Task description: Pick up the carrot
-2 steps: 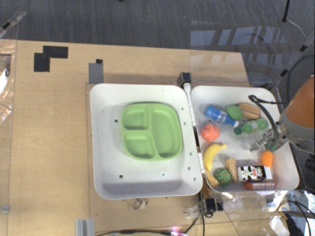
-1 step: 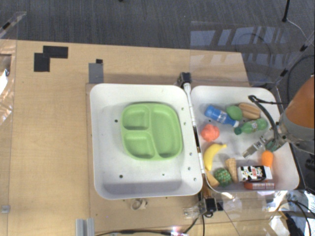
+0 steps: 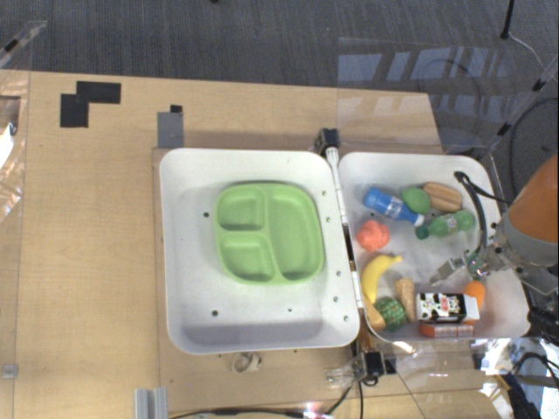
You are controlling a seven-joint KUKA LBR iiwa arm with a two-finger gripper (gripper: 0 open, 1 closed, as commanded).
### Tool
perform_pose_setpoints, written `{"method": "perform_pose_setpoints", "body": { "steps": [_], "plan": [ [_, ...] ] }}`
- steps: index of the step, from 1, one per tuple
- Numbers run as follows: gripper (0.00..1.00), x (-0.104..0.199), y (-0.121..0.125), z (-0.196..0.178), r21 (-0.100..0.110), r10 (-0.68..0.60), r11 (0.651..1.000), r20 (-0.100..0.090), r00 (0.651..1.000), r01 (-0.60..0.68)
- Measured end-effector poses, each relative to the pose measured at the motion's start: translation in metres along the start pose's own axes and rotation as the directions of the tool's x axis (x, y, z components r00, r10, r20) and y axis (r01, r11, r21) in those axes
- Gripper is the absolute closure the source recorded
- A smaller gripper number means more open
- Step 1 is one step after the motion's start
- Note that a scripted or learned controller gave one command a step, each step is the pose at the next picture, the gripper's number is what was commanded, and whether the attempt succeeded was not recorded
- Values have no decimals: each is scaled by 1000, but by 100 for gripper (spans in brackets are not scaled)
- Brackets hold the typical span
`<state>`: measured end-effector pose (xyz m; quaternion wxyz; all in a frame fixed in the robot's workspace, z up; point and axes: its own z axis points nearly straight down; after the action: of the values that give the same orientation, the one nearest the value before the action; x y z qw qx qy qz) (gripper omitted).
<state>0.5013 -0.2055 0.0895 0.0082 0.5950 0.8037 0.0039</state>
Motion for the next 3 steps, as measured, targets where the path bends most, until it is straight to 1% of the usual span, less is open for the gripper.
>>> {"method": "perform_pose_setpoints", "body": {
  "steps": [1,2,3],
  "plan": [
    [0,1,-7,-1,-1,-198,980,4,980,198],
    [0,2,-9,0,3,53,999,-1,999,-53],
    [0,1,-8,0,0,-130,991,2,991,130]
  ]
}}
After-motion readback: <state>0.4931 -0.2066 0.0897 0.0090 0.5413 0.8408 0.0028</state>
